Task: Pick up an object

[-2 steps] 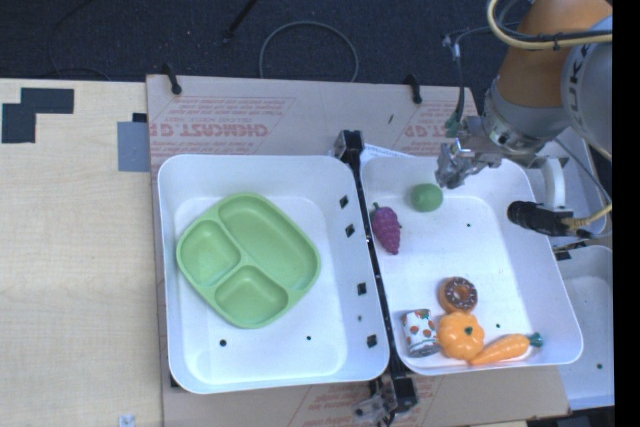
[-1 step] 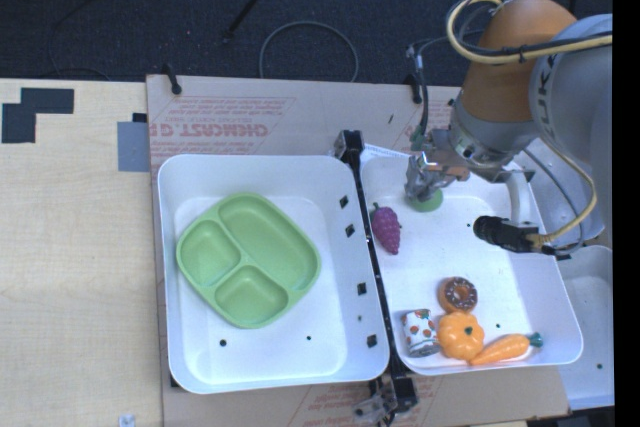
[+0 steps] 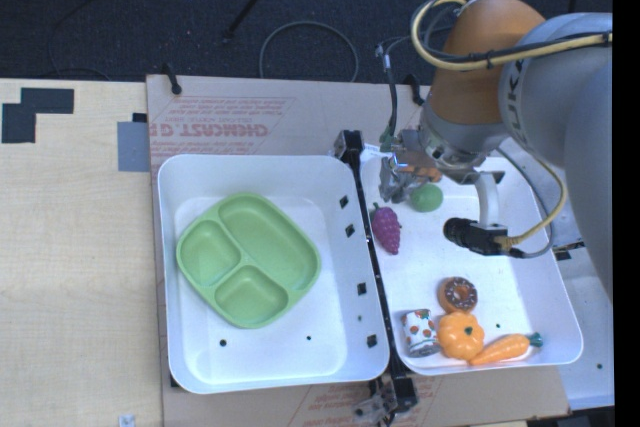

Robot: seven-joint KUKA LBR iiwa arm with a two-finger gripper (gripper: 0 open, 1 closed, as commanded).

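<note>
My gripper (image 3: 393,185) hangs over the far left part of the right bin (image 3: 545,300), close to the divider. A purple bunch of grapes (image 3: 386,228) lies just in front of it, apart from it. A green round fruit (image 3: 426,198) sits right beside the gripper on its right, partly hidden by the wrist. Nearer the front lie a sprinkled donut (image 3: 458,294), an orange pumpkin (image 3: 459,335), a carrot (image 3: 505,348) and a small patterned cup (image 3: 418,331).
The left bin (image 3: 190,345) bears a green divided plate (image 3: 248,258). The arm's grey body covers the right bin's far right corner. Bare white floor lies in the middle of the right bin.
</note>
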